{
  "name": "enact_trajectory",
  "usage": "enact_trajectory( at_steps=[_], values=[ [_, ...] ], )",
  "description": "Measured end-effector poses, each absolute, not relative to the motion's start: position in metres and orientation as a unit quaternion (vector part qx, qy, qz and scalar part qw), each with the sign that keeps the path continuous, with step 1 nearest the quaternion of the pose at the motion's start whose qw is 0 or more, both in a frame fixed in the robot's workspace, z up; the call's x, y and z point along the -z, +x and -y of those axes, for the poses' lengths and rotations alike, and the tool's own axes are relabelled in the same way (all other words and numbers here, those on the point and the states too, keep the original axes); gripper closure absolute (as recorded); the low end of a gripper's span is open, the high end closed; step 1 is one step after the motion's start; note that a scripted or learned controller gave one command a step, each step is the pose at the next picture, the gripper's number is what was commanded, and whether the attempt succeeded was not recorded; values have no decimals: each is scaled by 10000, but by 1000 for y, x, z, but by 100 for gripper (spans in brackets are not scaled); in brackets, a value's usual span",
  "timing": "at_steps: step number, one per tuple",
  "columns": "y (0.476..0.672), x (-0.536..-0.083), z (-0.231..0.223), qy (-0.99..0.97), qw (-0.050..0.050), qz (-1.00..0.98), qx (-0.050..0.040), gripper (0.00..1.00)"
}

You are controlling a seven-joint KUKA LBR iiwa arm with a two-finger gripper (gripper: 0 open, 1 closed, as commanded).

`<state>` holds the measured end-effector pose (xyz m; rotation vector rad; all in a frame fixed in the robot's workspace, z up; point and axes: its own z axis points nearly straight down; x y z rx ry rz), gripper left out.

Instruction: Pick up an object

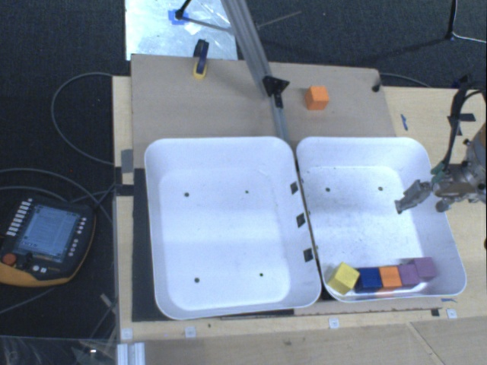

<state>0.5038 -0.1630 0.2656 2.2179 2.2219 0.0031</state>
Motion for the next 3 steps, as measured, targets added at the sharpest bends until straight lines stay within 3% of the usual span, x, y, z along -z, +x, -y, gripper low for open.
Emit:
enact_trajectory(
  at_steps=[1, 2, 3],
  values=[
    [547, -208, 150, 7041, -5, -7101, 1, 0],
    [567, -181, 116, 7035, -5, -7107, -6, 0],
    [563, -261, 168, 7081, 55, -7061, -17, 0]
  ],
)
